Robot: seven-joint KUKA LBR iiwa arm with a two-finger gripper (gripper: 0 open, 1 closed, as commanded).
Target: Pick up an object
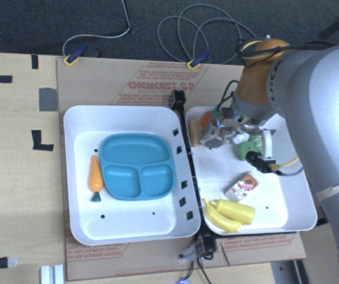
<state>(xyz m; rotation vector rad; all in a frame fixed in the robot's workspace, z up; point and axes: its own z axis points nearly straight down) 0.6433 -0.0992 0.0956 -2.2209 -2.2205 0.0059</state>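
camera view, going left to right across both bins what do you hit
carrot → blue divided plate → yellow bottle and small red carton in the right bin; the gripper hangs over that bin's far part.

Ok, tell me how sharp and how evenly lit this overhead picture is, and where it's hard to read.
Camera view: lighting is even and soft, with faint shadows under the blue tray and carrot; no strong glare on the white bins. The arm looms large and blurred at right; around the gripper the detail is muddled, and objects there are hard to tell apart.
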